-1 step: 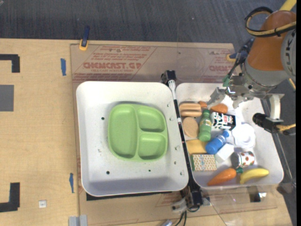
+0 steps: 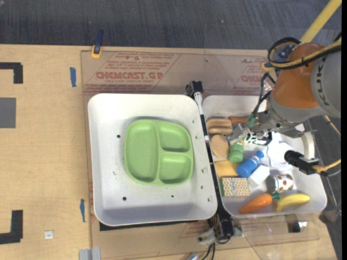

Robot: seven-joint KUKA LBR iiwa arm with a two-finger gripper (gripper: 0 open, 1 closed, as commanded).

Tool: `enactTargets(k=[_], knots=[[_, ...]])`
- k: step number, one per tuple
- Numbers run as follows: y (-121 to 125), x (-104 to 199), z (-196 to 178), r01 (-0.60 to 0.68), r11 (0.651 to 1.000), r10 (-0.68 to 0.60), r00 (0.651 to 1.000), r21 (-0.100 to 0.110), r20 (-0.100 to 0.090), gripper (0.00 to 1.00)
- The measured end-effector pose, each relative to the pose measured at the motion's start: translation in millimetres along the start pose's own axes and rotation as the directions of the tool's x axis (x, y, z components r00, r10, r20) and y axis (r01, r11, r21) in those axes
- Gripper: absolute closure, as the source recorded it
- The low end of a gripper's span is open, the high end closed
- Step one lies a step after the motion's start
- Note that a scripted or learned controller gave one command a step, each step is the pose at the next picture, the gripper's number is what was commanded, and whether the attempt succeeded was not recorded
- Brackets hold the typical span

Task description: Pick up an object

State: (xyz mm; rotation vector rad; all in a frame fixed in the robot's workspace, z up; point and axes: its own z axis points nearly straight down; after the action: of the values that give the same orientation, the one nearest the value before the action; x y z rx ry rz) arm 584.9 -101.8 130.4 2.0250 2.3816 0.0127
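Grey arm with an orange band enters from the right and reaches down into the right bin. Its gripper sits low over the bin's upper middle; whether it is released, clenched or grasping cannot be told, and no object is seen held.

Contents of the right bin, placed from the gripper:
- Hot dog bun, to its left, near the bin's upper left corner.
- Tan oval piece, below the bun, left and slightly below the gripper.
- Green piece, just below the gripper and a little left.
- Blue bottle, tilted, below the gripper, beside the green piece.
- Yellow-tan block, lower left, next to the bottle.
- Patterned packet, further below, under the block.
- Carrot, well below the gripper, near the bin's lower edge.
- Banana, below and to the right, just beside the carrot's tip.
- Small printed cup, below right, just above the banana.

Left bin, well to the gripper's left, holds a green divided plate at its centre. Both bins rest on a cardboard sheet over the bench.
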Motion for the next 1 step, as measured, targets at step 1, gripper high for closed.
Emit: enactTargets(k=[1], knots=[[-0.7, 4.7, 2.4, -0.169, 0.985, 0.169, 0.986, -0.033, 0.001, 0.0]])
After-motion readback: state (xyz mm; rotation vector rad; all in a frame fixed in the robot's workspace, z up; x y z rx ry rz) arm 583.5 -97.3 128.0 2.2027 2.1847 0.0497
